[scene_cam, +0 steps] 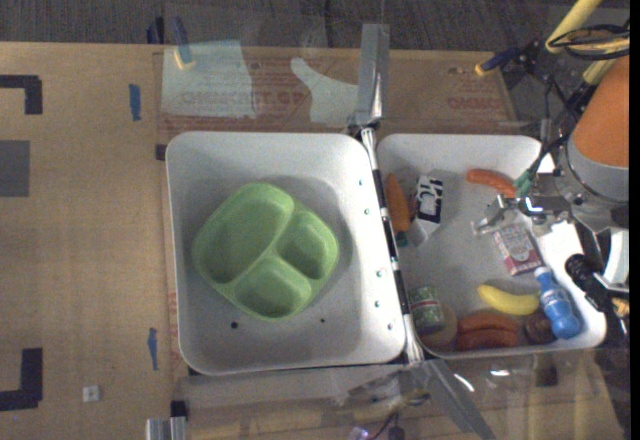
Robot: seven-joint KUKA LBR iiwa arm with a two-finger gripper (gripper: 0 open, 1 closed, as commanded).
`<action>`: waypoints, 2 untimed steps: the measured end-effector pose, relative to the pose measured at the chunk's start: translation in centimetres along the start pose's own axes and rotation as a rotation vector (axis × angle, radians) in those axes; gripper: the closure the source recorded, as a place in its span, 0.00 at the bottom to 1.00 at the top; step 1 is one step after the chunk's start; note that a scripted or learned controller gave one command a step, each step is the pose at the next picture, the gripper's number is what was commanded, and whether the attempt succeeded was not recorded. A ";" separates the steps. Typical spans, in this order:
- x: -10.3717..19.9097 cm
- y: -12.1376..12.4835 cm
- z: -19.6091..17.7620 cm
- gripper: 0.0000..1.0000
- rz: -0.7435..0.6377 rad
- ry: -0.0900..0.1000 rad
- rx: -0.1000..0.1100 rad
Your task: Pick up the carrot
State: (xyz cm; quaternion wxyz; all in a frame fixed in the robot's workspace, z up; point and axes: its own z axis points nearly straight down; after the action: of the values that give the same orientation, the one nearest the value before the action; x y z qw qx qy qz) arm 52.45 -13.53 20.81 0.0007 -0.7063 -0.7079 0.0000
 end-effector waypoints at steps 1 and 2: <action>1.7 -1.0 1.3 0.00 -0.070 0.000 0.000; 3.6 1.9 3.0 0.00 0.005 -0.001 -0.003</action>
State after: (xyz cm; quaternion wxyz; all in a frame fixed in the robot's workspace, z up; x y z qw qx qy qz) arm 54.33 -9.92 17.86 -0.0007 -0.7081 -0.7062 -0.0005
